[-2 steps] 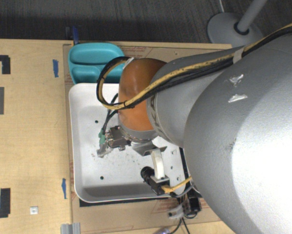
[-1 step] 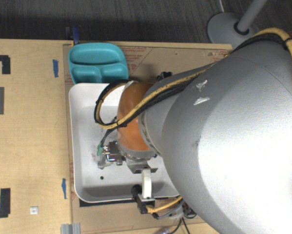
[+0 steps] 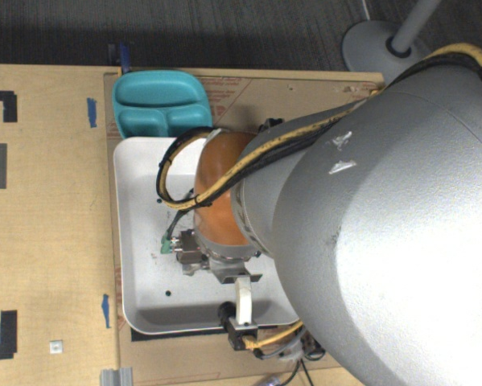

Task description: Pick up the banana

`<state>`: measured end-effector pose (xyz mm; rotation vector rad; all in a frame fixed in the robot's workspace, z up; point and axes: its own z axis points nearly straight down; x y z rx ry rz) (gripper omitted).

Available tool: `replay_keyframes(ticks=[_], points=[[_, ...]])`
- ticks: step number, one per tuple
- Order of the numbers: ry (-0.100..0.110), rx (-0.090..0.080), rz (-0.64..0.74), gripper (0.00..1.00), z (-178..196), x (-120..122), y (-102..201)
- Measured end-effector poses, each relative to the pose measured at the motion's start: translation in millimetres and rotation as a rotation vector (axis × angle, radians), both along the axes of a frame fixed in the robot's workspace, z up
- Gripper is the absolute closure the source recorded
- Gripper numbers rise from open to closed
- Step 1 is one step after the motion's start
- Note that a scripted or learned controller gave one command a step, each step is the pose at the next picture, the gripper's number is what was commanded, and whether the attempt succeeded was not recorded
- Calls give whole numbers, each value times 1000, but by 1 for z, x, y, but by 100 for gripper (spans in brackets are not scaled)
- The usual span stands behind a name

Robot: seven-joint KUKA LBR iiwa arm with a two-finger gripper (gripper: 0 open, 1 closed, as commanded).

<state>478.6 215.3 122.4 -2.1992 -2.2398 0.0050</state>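
In the camera view the arm [image 3: 369, 207] hangs low over the white bin [image 3: 140, 240], hiding the end effector, so I cannot tell its state or where the banana lies; a blind grasp may well miss or strike the bin floor.

Arm [image 3: 385, 215]: grey, orange band [image 3: 216, 191], yellow-and-black cable [image 3: 224, 179]. Bin [image 3: 140, 240]: white. Tray [image 3: 160, 103] at 12 o'clock of bin: teal. Bench [image 3: 47, 215]: tan, blue tape marks [image 3: 92, 112].
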Motion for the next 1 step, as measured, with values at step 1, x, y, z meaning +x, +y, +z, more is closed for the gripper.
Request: replay_keyframes(ticks=[1], points=[[0, 0, 2, 100, 10, 0, 0]])
